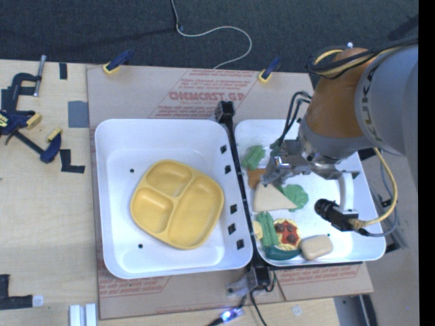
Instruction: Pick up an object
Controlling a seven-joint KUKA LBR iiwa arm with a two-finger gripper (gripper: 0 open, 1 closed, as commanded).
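Two white bins sit on the table [61, 216]. One yellow divided tray [178, 203] lies in the bin left of the gripper [277, 170]. Around the gripper lie two green pieces, a cream slab [270, 199], a beige lump [316, 246] and a food plate [280, 235]. The arm hides its fingers; I cannot tell their spread.

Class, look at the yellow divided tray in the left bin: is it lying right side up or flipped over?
Right side up. The yellow tray lies flat on the left bin's floor, its three compartments facing upward.
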